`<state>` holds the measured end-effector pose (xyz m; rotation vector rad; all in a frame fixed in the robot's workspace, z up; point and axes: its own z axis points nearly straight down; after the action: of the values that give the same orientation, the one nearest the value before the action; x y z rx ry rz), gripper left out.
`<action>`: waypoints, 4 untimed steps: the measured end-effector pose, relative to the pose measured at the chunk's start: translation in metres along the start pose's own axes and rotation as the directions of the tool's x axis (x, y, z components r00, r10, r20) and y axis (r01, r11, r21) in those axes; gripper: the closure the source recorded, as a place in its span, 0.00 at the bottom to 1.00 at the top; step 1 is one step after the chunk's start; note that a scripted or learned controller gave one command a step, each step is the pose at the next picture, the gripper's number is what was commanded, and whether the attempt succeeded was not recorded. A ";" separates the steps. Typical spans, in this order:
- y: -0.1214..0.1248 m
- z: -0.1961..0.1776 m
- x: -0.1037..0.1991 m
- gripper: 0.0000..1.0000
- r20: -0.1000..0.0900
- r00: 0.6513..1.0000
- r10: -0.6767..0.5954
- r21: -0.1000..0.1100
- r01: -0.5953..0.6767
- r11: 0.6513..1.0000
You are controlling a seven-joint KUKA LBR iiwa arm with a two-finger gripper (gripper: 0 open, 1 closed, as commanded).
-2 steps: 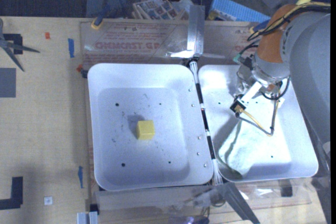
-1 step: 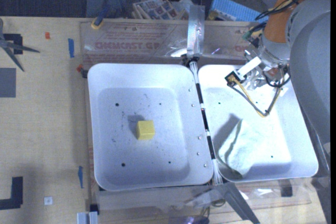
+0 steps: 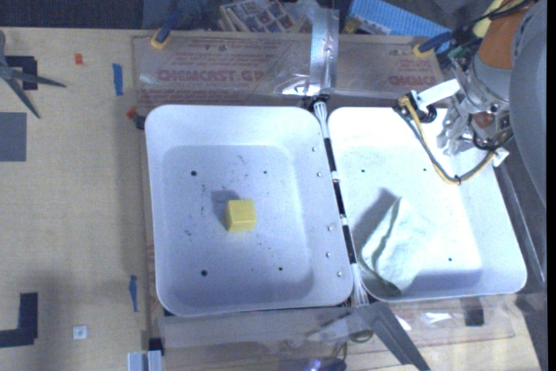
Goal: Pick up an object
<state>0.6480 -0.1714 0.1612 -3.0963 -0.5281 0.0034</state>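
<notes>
Over at the right-hand bin (image 3: 434, 274), near its far edge, the claw (image 3: 469, 135) hung up in the air with nothing I could make out in it. Honestly it was a blur of metal bits and a yellow cable (image 3: 434, 156) looping down under it, so I couldn't tell how it was set. The thing to grab, a little yellow block (image 3: 241, 215), sat well off to the claw's left and a bit nearer the camera, roughly mid-floor of the left-hand bin (image 3: 174, 143). It lay flat on its own, with nothing touching it, just a few dark specks scattered around. So the claw and the block were in different bins, with the divider (image 3: 334, 195) between them. My read is that this was the very start of the pick, the approach stage, with no contact yet. Next move, I'd guess, needs the arm (image 3: 508, 30) to swing left across the divider, line up right over the block, and come straight down so it can close on two opposite faces. The block looked small and squarish, so a slightly off-centre drop could nudge it sideways on that slick white floor instead of catching it.
</notes>
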 end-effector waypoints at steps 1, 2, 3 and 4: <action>-0.029 -0.013 -0.011 1.00 0.003 0.991 0.132 0.003 -0.132 0.991; -0.030 -0.022 -0.010 1.00 0.005 0.992 0.129 0.003 -0.129 0.992; -0.039 0.074 -0.081 1.00 -0.007 0.990 0.139 0.000 -0.139 0.990; -0.029 0.058 -0.103 1.00 0.001 1.000 -0.002 0.003 0.002 1.000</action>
<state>0.5407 -0.1782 0.1030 -3.0929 -0.5301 0.0058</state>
